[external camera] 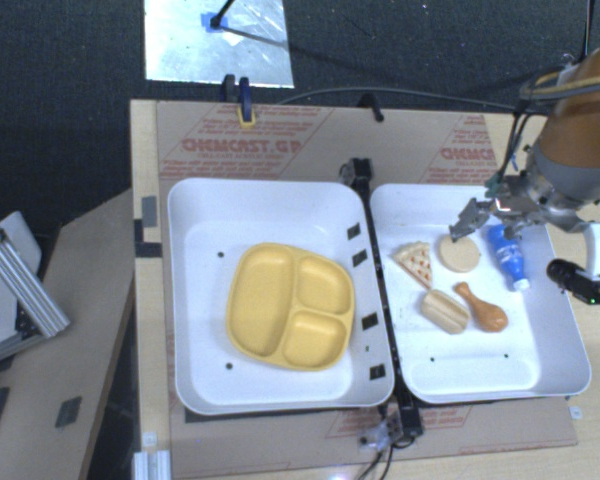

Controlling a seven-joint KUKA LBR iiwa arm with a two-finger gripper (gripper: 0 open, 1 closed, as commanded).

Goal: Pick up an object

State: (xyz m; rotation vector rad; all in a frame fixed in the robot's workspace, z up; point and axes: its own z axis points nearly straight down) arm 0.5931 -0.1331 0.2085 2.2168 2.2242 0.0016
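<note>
The right bin [540, 368] holds several toy foods: a pizza wedge [415, 263], a round tan biscuit [460, 255], a blue bottle [508, 258] lying down, a bread roll [445, 311] and a chicken drumstick [480, 308]. My gripper [492, 222] hangs over the bin's far side, just above the biscuit and the top end of the bottle. Its fingers [468, 218] are spread open with nothing held between them. The grey and orange arm [578, 133] comes in from the upper right.
A yellow divided plate [288, 306] lies in the left bin [195, 268]. Black clips run along the ridge between the bins [370, 288]. A black fitting [580, 280] juts over the right bin's right rim. A cable crosses the bench behind the bins.
</note>
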